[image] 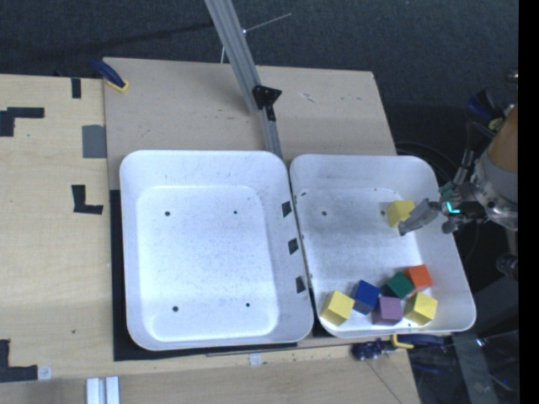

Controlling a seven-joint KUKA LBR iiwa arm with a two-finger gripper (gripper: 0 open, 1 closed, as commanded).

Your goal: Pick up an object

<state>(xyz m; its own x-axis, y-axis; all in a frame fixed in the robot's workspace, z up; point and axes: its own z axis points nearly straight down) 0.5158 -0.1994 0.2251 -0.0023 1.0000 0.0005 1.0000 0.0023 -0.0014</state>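
We see a wooden table (210, 99) over dark carpet, two white bins, the right bin (354, 183) holding a tilted yellow block (398, 211) by the tool (418, 218), grip state we cannot tell, five blocks (383, 300) at its near edge.

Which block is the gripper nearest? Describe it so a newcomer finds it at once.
Look in the right bin, near its right wall, where the gripper reaches in. A yellow block lies alone just beside the fingers. The other blocks, two yellow ones included, are bunched at the bin's near edge.
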